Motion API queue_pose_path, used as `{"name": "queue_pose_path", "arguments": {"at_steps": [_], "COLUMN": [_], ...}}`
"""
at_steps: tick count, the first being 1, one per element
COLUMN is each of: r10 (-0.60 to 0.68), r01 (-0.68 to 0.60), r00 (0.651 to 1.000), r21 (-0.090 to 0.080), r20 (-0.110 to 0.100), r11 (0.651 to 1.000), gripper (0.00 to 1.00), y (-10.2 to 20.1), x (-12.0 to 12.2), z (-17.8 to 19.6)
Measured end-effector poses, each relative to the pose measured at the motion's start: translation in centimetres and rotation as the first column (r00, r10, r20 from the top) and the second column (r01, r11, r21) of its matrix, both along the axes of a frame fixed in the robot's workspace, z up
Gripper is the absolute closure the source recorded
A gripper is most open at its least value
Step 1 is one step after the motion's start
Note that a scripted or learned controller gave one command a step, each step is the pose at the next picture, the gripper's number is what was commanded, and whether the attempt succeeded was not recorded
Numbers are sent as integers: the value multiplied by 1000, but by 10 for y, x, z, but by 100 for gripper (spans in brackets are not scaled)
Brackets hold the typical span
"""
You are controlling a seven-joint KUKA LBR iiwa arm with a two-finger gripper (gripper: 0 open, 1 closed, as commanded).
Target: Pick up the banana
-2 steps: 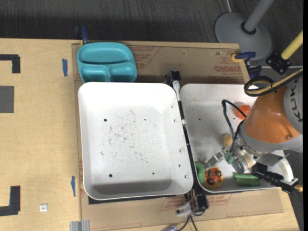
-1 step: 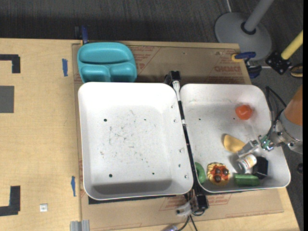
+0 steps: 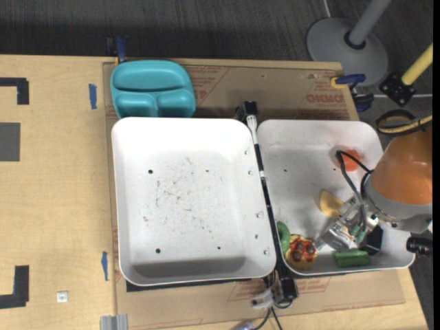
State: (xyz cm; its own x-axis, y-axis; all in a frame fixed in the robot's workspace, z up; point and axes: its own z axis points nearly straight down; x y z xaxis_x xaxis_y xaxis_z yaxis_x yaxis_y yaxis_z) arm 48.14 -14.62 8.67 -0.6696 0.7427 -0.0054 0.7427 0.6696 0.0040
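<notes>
clutter sits along the near wall of the right bin (image 3: pixel 302 143): a green piece (image 3: pixel 351 258) against the front rim, a red and yellow toy (image 3: pixel 300 249) in the near left corner beside a green strip (image 3: pixel 282 234) that runs along the divider side. just behind these the gripper (image 3: pixel 337 232) hangs low over the bin floor, the arm's orange band (image 3: pixel 409 174) above it at the right, which suggests it has been sent down among the small items to try a grasp; whether it is open or closed cannot be told from here, since the metal parts blur together. the banana (image 3: pixel 330 202), a pale yellow shape, lies on the bin floor just beyond the gripper and a little to its left, close to it but not seen to be gripped. an orange object (image 3: pixel 348 157) rests farther back near a black cable (image 3: pixel 350 174). the left bin (image 3: pixel 182 260) stands alongside. farthest off, a teal tray (image 3: pixel 152 88) sits on the cardboard behind the bins, out of the arm's work.
</notes>
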Motion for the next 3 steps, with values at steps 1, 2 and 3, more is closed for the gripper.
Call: {"name": "queue_pose_path", "arguments": {"at_steps": [1, 2, 3], "r10": [111, 379, 763], "r01": [-111, -379, -763], "r00": [994, 926, 646], "r21": [-2, -1, -2], "r20": [1, -2, -3], "r11": [994, 926, 646], "gripper": [0, 0, 0], "y": [37, 52, 43], "x": [0, 1, -1], "z": [-1, -1, -1]}}
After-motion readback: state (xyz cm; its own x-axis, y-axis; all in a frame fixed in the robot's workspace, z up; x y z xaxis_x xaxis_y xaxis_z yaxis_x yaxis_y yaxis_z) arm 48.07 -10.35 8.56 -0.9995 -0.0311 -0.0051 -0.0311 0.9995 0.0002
